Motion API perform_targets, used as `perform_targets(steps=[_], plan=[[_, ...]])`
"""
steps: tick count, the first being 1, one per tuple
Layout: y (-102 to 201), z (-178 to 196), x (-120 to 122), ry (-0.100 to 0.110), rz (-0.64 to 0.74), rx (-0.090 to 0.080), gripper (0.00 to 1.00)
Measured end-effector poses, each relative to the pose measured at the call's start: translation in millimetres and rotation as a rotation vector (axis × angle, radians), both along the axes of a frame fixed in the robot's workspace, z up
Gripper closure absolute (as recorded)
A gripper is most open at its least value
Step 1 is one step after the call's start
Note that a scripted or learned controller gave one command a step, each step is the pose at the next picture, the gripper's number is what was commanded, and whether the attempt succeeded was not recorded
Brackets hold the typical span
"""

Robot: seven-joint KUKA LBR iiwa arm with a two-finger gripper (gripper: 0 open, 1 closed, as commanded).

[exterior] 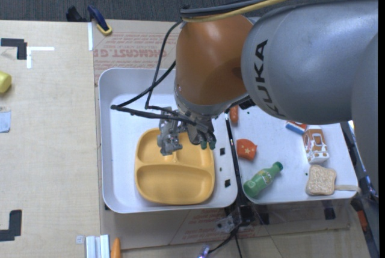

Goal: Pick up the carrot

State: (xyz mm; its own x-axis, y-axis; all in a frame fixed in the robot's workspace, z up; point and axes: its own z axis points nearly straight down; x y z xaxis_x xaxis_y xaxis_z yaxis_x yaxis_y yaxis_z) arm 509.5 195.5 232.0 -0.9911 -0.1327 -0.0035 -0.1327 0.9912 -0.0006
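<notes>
Grey arm (301, 58) overhangs both bins, gripper (183, 139) above yellow tray (174, 178), finger state unclear.

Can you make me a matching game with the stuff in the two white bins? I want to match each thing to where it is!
Things:
1. yellow tray
2. green bottle
3. slice of toast
4. gripper

Places:
A. right bin, near its right edge
B. lying in the left bin
C. hanging above the yellow tray
D. right bin, near its front left corner

Pairs: 1-B, 2-D, 3-A, 4-C
</notes>
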Motion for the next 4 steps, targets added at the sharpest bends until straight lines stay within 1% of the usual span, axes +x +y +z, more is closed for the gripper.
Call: perform_targets(steps=[1, 2, 3, 4], plan=[[-39.9, -73.2, -17.5, 0.005, -0.291, -0.002, 1.0], [-37.0, -45.7, 5.2, 0.001, -0.687, -0.001, 1.0], [-9.0, -49.9, -9.8, 0.003, -1.169, -0.003, 1.0], [-37.3, -122.7, -23.2, -0.004, -0.99, 0.012, 1.0]])
